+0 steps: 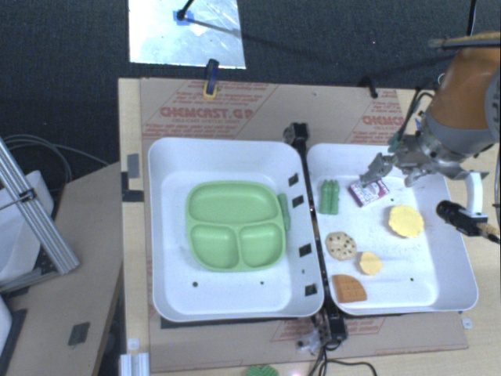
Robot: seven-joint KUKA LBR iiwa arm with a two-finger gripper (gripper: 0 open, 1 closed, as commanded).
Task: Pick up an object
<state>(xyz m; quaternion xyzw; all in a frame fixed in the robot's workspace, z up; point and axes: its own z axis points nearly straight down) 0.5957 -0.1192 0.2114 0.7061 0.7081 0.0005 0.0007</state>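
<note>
Pink packet: small pink-and-white object, lying in the upper middle of the right bin, directly under the gripper.
Bench surface: brown board printed with red lettering, carrying two shallow white bins side by side on a dark carpeted floor.
Room: a shiny metal sheet lies on the floor beyond the board; a pale side table with a metal rail stands at the view's left.
Left bin: holds a light green divided tray with three compartments, lying flat near the centre.
Right bin, other contents: green ridged piece near the left wall; round yellow piece just right of the pink packet; speckled cookie below; small yellow lump beside the cookie; orange wedge near the front left corner.
Obstruction: the green ridged piece and the round yellow piece flank the packet, each apart from it.
Arm: grey with orange band, entering from the right above the right bin.
Gripper: fingers spread apart, straddling the top of the pink packet; whether they touch it cannot be told; nothing is lifted.
</note>
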